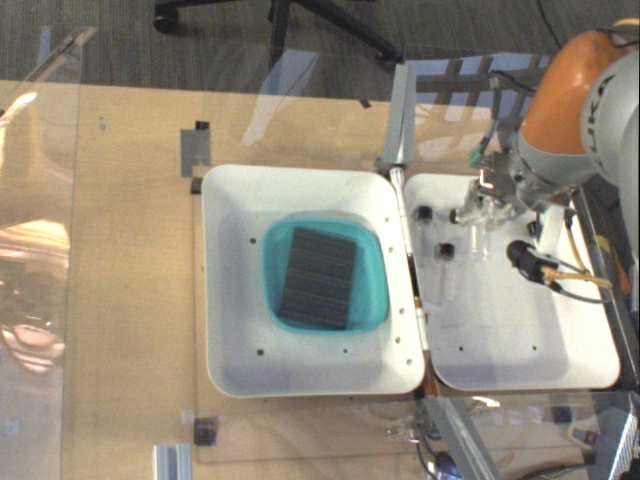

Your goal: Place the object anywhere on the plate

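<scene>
no readable text, no labels, no brand marks, no numbers, no signs on anything

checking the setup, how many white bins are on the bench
2: the left bin holds a teal plate with a dark ridged block; the right bin sits beside it.

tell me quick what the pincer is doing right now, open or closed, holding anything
Pincer: over the right bin; open or closed cannot be told, and nothing is seen held in it.
</scene>
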`<act>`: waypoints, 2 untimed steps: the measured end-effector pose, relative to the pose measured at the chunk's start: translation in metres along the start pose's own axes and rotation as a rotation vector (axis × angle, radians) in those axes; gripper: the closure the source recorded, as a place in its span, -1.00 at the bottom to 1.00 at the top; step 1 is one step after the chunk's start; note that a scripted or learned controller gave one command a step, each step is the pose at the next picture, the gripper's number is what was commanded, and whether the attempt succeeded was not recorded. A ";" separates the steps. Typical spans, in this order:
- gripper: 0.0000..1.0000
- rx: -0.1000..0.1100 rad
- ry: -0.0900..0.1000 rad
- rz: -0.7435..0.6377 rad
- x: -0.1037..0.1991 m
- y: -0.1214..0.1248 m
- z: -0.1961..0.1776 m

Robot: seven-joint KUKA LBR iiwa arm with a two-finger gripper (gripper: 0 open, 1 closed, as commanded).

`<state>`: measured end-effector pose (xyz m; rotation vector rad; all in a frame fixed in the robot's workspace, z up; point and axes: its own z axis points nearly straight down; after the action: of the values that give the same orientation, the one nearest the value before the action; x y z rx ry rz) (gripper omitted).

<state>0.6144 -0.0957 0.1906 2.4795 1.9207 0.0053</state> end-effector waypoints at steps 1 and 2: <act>-1.00 0.000 0.000 0.000 0.000 0.000 0.000; -1.00 -0.005 0.001 0.116 -0.013 0.057 -0.119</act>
<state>0.6658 -0.1228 0.3103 2.5841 1.7720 0.0119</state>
